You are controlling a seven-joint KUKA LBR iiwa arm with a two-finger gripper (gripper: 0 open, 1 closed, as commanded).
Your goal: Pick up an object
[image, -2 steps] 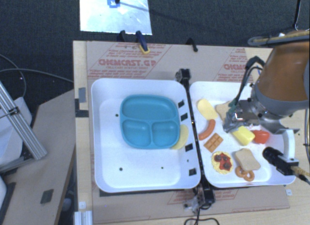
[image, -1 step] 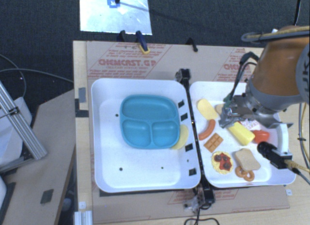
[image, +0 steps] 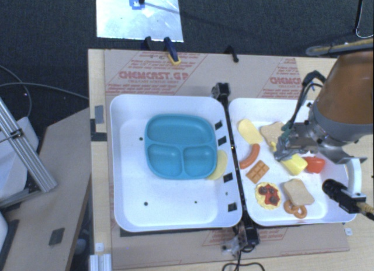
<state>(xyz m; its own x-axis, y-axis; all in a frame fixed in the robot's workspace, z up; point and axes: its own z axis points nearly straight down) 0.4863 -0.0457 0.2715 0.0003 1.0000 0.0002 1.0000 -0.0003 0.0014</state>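
The right bin holds several toy foods. My gripper hangs low over its middle, just above a yellow block and beside a red tomato. A tan toast slice lies right behind the gripper, partly covered by it. To the left are a pale yellow piece, a red sausage and an orange cracker. Near the front lie a small pizza, a bread slice and a pretzel.
The left bin carries a blue divided plate with a yellow piece tucked under its right edge. A black divider runs between the bins. The grey and orange arm covers the right bin's far right corner.
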